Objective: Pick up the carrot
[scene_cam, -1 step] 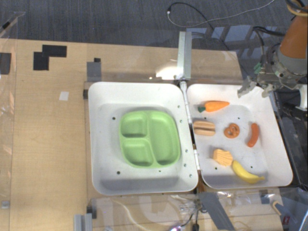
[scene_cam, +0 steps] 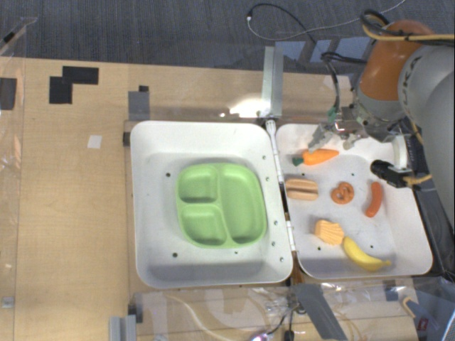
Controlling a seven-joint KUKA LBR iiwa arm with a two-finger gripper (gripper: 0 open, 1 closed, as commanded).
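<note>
A green divided plate (scene_cam: 220,204) with three compartments sits in the middle of the left white bin (scene_cam: 153,155) on my wooden bench (scene_cam: 64,212), seen from the overhead camera. Across the metal divider, the right white bin (scene_cam: 409,254) holds the toy food. A hot dog in a bun (scene_cam: 301,188) lies nearest the divider, about midway down the bin. Above it, near the bin's far left corner, lies the carrot (scene_cam: 319,157), orange body pointing right, green top pointing left, resting flat on the bin floor. Below the hot dog sits a ridged yellow-orange piece (scene_cam: 329,231), touching the stem end of a banana (scene_cam: 364,255) that curves toward the near right corner. A round reddish-brown piece (scene_cam: 343,192) rests in the bin's centre, with a red sausage (scene_cam: 374,198) standing just beside it to the right. My gripper (scene_cam: 335,130) hangs over the bin's far edge, just above the carrot and slightly to its right, fingers spread apart and nothing between them.
</note>
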